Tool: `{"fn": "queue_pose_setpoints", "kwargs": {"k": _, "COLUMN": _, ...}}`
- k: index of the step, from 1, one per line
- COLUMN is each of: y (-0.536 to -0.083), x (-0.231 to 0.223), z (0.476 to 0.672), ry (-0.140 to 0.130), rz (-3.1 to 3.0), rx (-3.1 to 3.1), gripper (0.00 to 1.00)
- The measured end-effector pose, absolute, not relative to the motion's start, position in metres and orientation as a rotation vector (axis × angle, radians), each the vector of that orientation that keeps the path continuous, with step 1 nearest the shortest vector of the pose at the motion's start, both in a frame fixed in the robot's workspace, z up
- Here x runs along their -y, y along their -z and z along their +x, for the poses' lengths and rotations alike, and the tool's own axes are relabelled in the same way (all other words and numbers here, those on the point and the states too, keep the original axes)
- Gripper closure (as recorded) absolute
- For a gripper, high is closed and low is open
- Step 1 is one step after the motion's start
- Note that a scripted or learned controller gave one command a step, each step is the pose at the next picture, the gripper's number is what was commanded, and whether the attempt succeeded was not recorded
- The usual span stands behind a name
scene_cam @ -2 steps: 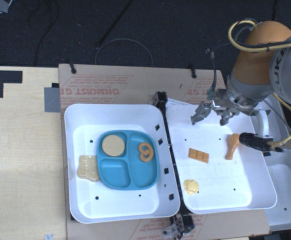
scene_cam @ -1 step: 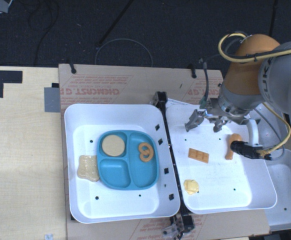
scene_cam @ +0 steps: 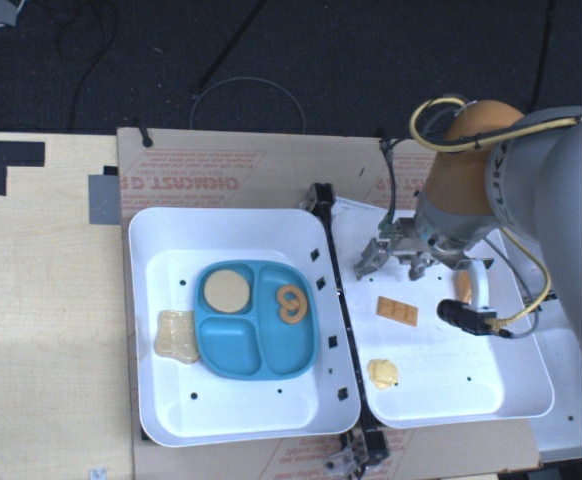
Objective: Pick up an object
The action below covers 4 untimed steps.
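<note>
The gripper, fingers spread wide and holding nothing, hangs over the far side of the right bin just above the orange cracker, which lies so flat the fingers could close above it and miss.

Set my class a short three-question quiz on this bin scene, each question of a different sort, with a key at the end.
1. True or false: the pretzel lies in the blue tray.
2. Which bin holds the orange cracker? A) left bin B) right bin C) neither
3. Fill in: the pale yellow piece lies nearer the ____ rim of its bin than the cracker does.

Key
1. True; it sits in the tray's upper right compartment, beside the round cookie.
2. B; the gripper hangs above that bin's far end.
3. Near (bottom of the view).
</note>
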<state>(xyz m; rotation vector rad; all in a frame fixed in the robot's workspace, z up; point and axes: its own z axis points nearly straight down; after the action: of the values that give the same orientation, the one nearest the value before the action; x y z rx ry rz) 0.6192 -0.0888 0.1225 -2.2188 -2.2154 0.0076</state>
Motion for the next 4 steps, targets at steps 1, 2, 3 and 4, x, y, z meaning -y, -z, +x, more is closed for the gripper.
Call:
{"fn": "queue_pose_setpoints", "kwargs": {"k": 1, "y": -0.136, "x": 0.090, "z": 0.620, "ry": -0.005, "rz": -2.225, "rx": 2.212, "gripper": 1.00}}
{"fn": "queue_pose_setpoints", "kwargs": {"k": 2, "y": -0.193, "x": 0.082, "z": 0.621, "ry": 0.002, "rz": -2.221, "rx": 2.223, "gripper": 1.00}}
{"fn": "queue_pose_setpoints", "kwargs": {"k": 3, "y": -0.254, "x": 0.087, "z": 0.617, "ry": 0.002, "rz": -2.223, "rx": 2.223, "gripper": 1.00}}
{"fn": "queue_pose_setpoints", "kwargs": {"k": 4, "y": -0.288, "x": 0.089, "z": 0.617, "ry": 0.001, "rz": -2.221, "rx": 2.223, "gripper": 1.00}}
